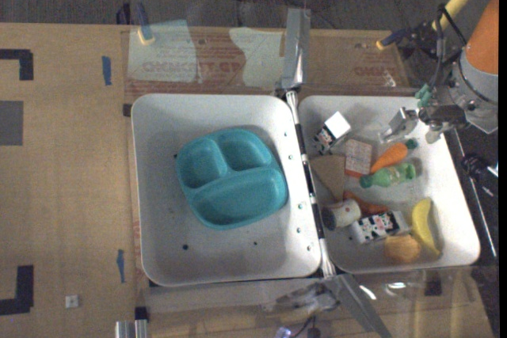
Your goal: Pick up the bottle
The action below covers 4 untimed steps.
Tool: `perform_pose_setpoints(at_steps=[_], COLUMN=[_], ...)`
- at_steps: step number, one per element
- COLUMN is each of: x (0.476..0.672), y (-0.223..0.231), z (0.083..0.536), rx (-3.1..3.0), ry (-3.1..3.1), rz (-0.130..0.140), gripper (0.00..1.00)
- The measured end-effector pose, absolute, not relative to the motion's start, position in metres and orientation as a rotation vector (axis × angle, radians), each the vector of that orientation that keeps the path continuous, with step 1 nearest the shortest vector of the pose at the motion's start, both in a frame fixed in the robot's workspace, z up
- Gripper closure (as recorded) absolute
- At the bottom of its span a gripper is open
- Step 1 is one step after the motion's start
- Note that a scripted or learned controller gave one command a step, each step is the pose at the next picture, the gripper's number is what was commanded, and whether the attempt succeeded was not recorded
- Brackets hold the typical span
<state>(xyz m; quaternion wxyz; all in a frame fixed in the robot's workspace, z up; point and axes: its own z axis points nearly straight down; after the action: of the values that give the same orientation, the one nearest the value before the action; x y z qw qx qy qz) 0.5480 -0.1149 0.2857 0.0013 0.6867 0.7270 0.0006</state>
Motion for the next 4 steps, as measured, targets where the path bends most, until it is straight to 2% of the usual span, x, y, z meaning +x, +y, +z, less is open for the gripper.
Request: perform_pose_setpoints(at_steps=[1, 2, 3, 4], x=[0.559, 0.556, 0.523, 0.512], y=[-0.14, -0.169, -0.207, -0.197], z=[0.202, 0.104, 0.091, 0.09], rx=[2.208, 2.403, 2.43, 2.681], ry=[2.235, 2.027, 1.986, 1.624], rz=[0.0, -0.001, 0.022, 0.019], gripper=[0.0, 0.0, 0.0, 0.0])
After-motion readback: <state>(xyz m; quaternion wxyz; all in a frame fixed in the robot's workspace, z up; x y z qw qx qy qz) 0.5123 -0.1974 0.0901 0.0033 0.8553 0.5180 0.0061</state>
